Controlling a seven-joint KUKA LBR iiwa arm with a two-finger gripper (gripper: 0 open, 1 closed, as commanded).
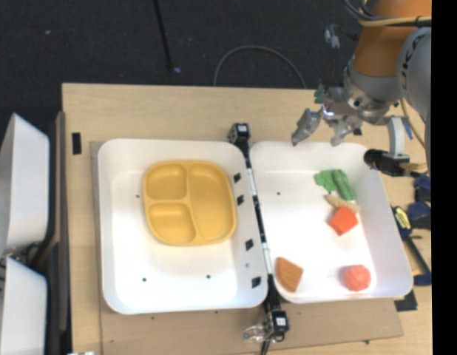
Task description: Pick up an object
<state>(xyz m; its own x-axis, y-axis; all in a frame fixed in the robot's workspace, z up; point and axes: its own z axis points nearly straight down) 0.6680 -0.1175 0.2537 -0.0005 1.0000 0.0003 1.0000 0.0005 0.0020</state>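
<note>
From my seat I see the hand (322, 130) hanging above the far rim of the right bin (302, 191), its two fingers (305, 126) spread wide with nothing between them. The grey arm (384, 46) with its orange band rises behind it toward the upper right.

Nearest to the hand, just below it and a little to its right in the view, lies a green object (335, 181) on the bin floor, with a small tan piece (339, 202) touching its lower end. Just beyond that, farther from the hand, sits an orange-red block (344, 220), tilted. Well away from the hand, at the bin's near edge, are a pinkish-red round object (356, 277) and, to its left, an orange-brown wedge (289, 274) close to the near left corner.

Off to the hand's left across the divider, the left bin (125, 272) holds a yellow three-compartment plate (189, 202). Both bins rest on the pale wooden table (140, 106).
</note>
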